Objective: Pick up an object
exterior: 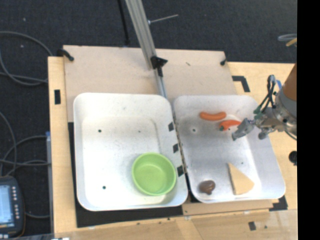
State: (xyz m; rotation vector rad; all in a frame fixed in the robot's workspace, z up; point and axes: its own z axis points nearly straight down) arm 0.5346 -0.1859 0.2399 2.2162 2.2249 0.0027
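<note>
Right now the gripper (243,129) hangs low at the right of the frame, over the right bin (265,179), just beside a small orange piece (230,124) that looks like a toy carrot; whether it is open or has hold of anything I cannot tell. Just up-left lies an orange sausage (213,116), with a tan wedge (240,180) and a brown lump (207,186) lower down, and a green bowl (154,173) in the left bin (100,134). The orange piece is probably light, stiff and smooth, so a pinch across its narrow middle should suit.
</note>
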